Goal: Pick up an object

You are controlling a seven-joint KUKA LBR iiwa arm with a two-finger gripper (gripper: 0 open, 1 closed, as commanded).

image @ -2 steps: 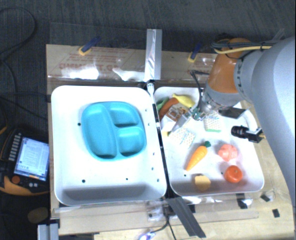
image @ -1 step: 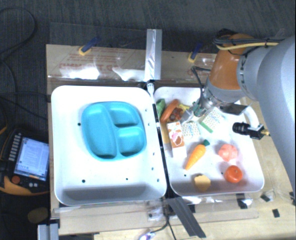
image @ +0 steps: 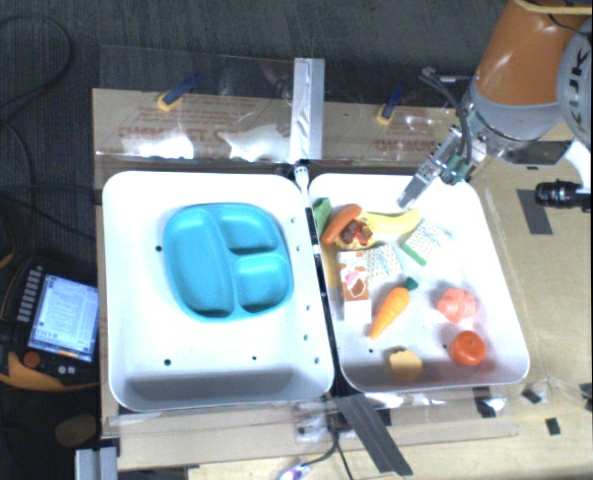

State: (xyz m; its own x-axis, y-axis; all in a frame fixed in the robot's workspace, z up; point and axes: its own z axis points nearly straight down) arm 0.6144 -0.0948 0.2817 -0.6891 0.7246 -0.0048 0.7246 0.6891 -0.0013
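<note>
The right bin (image: 501, 268) holds several toy foods. A yellow banana (image: 391, 225) lies at its back, beside a brown-orange hot dog (image: 342, 225). An orange carrot (image: 389, 310) sits in the middle. A pink fruit (image: 456, 303), a red tomato (image: 467, 347) and a small yellow-brown piece (image: 404, 363) lie toward the front. My gripper (image: 413, 196) slants down from the upper right over the bin's back edge. Its tip hangs just above the banana's right end, with nothing seen held.
The left bin (image: 136, 348) holds a blue divided tray (image: 231, 258). A small printed box (image: 354, 274) and patterned packets (image: 431, 236) lie among the foods. A green piece (image: 321, 211) rests by the divider between the bins. A tablet (image: 61, 318) lies off the bench's left.
</note>
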